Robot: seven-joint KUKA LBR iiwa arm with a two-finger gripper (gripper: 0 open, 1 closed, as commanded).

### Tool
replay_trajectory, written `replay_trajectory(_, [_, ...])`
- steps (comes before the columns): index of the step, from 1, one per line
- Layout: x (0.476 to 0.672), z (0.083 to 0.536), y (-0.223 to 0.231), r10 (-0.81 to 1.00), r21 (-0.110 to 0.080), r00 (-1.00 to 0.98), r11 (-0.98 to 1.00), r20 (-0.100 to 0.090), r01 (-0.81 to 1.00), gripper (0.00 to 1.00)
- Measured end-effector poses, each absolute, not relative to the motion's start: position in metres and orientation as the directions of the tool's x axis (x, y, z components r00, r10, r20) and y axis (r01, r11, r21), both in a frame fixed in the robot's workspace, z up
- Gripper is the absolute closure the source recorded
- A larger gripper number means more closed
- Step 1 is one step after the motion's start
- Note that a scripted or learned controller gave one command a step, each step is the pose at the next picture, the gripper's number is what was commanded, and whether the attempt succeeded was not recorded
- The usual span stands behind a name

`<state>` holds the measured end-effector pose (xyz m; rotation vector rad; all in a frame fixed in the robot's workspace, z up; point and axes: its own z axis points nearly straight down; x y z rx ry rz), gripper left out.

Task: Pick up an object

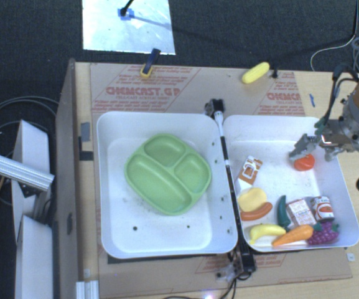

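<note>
My gripper (316,148) hangs over the far right part of the right bin (272,132), its fingers spread apart with nothing between them. A small red-orange toy tomato (303,162) lies on the bin floor just below and in front of the left finger (302,146), partly under it. Further toys fill the bin's near half: a small orange-and-white carton (249,170), a yellow lemon-like piece (252,199), a sausage (257,212), a banana (265,231), a carrot (294,234), purple grapes (324,233), a dark green vegetable (282,209), a small box (300,212) and a can (323,208).
The left bin (117,167) holds a green divided plate (168,174). A black rail (224,161) runs between the bins. On the cardboard behind them lie a yellow toy (256,72) and a blue-and-yellow clip (149,63). Cables hang at the upper right.
</note>
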<state>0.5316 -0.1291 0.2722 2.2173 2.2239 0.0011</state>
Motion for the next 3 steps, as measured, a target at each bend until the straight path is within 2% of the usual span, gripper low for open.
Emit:
replay_trajectory(1, [0.507, 0.151, -0.137, 1.000, -0.010, 0.001, -0.001, 0.002, 1.000, 0.00])
replay_trajectory(2, [0.502, 0.087, -0.125, 1.000, 0.006, -0.002, 0.002, -0.002, 1.000, 0.00])
replay_trajectory(3, [0.626, 0.085, -0.104, 1.000, -0.003, 0.001, -0.001, 0.000, 1.000, 0.00])
